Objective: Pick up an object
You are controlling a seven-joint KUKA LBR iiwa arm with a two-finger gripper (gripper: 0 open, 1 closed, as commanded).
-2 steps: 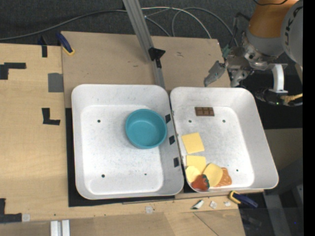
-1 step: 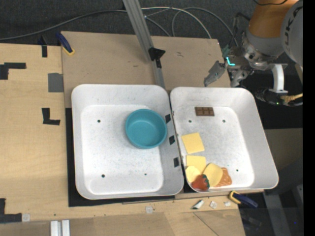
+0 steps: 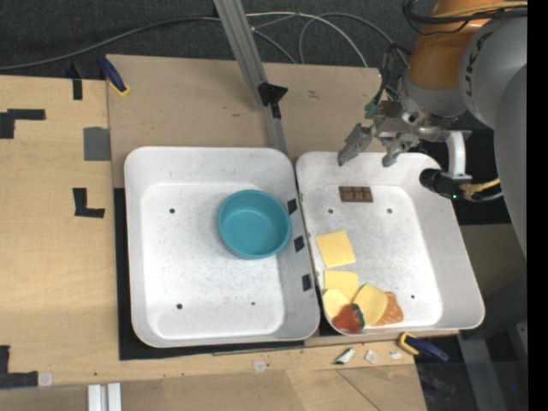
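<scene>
You can see a small brown chocolate bar (image 3: 354, 195), flat and marked in squares, lying near the top of the right bin (image 3: 428, 238). The gripper (image 3: 372, 151) hangs just above that bin's top edge with its fingers spread apart and nothing between them. Lower in the same bin lie a flat yellow square (image 3: 336, 249) and a heap of yellow, orange and red pieces (image 3: 360, 302). In the left bin (image 3: 163, 229) sits a round, smooth blue bowl (image 3: 253, 223). Both white bins rest on the wooden table (image 3: 51, 229).
</scene>
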